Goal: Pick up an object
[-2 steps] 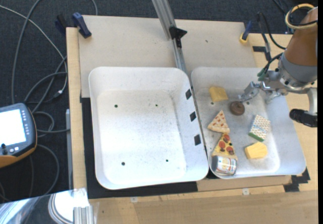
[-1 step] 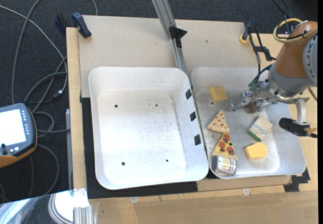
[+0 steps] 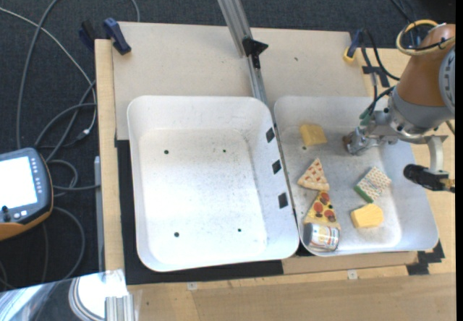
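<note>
We see gripper low over right bin, near cheese; finger state unclear. Dark carpet around bench.

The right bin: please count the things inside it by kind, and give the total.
In the right bin:
Yellow cheese blocks: 2
Pizza slices: 2
Green-white sandwich wedge: 1
Metal can: 1
Total: 6

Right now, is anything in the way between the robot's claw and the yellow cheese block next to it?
Nothing visible is. The gripper hangs low over the right bin, and the yellow cheese block lies just to its left in the camera view, with bare bin floor between them. The pizza slice lies nearer the camera, off that path.
</note>
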`<action>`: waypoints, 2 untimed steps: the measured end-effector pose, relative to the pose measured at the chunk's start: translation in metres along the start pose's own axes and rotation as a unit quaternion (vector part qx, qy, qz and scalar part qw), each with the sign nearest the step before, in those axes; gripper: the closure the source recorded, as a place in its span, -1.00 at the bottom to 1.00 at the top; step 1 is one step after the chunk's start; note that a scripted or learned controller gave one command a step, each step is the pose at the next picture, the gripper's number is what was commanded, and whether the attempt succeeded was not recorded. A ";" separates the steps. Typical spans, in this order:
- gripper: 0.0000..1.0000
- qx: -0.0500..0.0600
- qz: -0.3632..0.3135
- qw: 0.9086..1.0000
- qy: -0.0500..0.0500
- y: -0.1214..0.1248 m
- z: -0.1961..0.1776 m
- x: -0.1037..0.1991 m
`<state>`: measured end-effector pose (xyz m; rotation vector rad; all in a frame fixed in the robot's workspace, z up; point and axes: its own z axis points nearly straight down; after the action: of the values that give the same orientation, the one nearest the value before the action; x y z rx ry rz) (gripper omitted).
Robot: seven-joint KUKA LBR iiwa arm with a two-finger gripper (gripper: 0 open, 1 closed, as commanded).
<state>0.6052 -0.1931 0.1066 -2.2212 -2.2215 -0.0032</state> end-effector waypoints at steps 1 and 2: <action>1.00 -0.004 -0.001 1.000 -0.002 0.007 -0.064 0.002; 1.00 -0.003 -0.001 1.000 -0.002 0.015 -0.115 -0.005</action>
<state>0.6204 -0.1983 0.2218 -2.2244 -2.2294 -0.0057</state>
